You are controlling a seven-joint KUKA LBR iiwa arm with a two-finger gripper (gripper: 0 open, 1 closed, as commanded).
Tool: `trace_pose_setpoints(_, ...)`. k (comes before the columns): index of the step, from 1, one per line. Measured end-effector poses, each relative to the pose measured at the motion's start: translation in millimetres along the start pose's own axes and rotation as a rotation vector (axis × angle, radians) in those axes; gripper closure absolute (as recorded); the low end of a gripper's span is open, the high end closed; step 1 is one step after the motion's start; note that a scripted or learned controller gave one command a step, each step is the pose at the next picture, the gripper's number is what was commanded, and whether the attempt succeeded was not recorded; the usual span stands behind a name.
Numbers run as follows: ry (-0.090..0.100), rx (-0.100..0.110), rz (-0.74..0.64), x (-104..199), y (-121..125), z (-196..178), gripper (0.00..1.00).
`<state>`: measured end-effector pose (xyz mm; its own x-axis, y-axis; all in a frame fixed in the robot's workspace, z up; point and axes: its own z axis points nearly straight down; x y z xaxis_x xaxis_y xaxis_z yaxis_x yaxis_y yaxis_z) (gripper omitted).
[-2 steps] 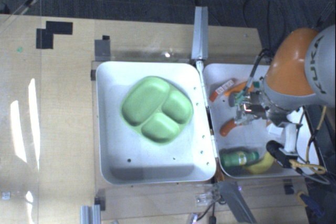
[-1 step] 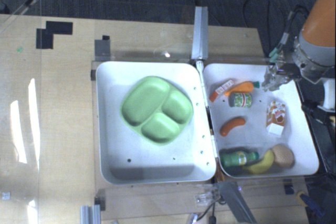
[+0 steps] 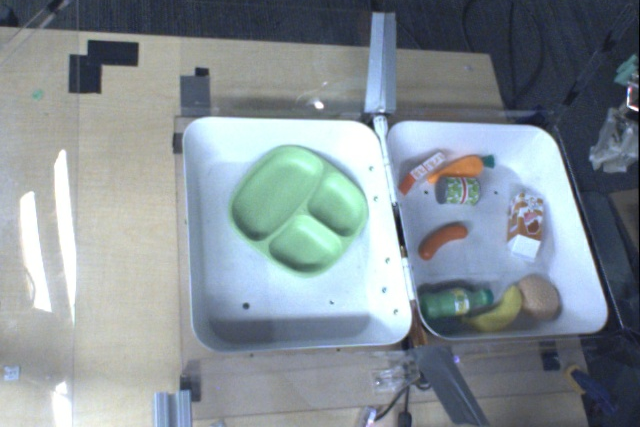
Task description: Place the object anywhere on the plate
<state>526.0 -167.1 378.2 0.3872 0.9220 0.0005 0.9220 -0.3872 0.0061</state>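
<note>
Camera view:
Plate (image 3: 300, 207): green, 3 compartments, sits mid left bin (image 3: 210, 315), turned at a slant. Nothing on it, so task not begun by the look of it.
Right bin (image 3: 570, 175): holds all the small items; the object to move is prob. one of these, task doesn't say which.
Carrot (image 3: 462, 167): top of bin, w/ a small label strip (image 3: 428, 163) touching its left end.
Can (image 3: 459, 190): on its side, just below carrot, touching or nearly so; would need to be separated for a clean grab.
Sausage (image 3: 442, 239): alone in mid bin, free space all round. Judged easiest pick.
Carton (image 3: 526, 224): lying flat nr right wall, apart from the rest.
Bottle (image 3: 455, 302): green, on its side along front wall.
Banana (image 3: 498, 310): pressed against bottle and front wall.
Bun (image 3: 539, 297): round, brown, touching banana's end. This front trio is crowded, prob. slid together; harder to get at.
Pale shape (image 3: 614, 141): at right edge, outside bin; poss. the arm's end, too cut off to be sure.
Gripper: apart or together, can't tell; nothing seen held.
Risk: wall between the bins, any item must be lifted over it.
</note>
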Motion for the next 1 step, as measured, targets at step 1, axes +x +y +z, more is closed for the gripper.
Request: trace_pose_setpoints(1,-0.001,-0.002,-0.465,-21.7,-1.5,-44.1,1.00)
